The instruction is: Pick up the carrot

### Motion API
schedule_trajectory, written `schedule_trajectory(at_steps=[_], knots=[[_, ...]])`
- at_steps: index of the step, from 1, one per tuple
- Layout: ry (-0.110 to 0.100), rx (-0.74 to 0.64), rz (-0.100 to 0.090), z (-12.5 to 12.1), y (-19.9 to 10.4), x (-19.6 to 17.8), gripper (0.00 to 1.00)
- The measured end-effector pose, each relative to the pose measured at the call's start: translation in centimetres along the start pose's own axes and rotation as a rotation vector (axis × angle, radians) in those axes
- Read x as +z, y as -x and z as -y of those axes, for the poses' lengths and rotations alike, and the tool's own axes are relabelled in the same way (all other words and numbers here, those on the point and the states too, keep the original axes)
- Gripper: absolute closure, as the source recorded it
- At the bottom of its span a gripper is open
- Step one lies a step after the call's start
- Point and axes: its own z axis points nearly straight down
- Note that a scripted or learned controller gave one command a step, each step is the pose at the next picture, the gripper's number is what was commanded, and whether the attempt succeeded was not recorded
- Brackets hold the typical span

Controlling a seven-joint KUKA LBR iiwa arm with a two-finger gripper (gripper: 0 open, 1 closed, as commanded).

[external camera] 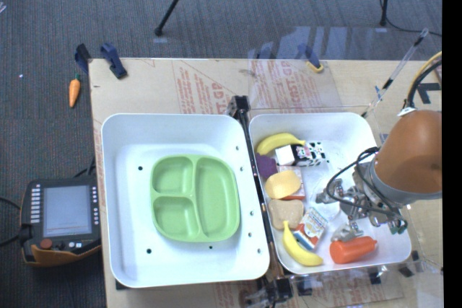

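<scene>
An orange carrot (354,249) lies on its side in the front right corner of the right bin (361,128). My gripper (352,227) hangs just above and behind it, under the arm's orange band (411,151). Dark cables and the wrist hide the space around it. Nothing shows as held. A second small carrot (73,91) with a green top lies on the dark floor, far left of the bench.
The right bin also holds two bananas (278,143) (299,249), a black-and-white carton (303,154), a purple piece (266,166), bread slices (283,185), and a small packet (312,223). A green divided plate (195,198) sits in the left bin (119,155). A pendant (63,218) lies on the floor at left.
</scene>
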Motion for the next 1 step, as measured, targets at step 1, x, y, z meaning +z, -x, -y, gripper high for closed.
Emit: schedule_trajectory(at_steps=[1], knots=[[0.015,-0.007,-0.039,-7.20,7.13,1.07,0.00]])
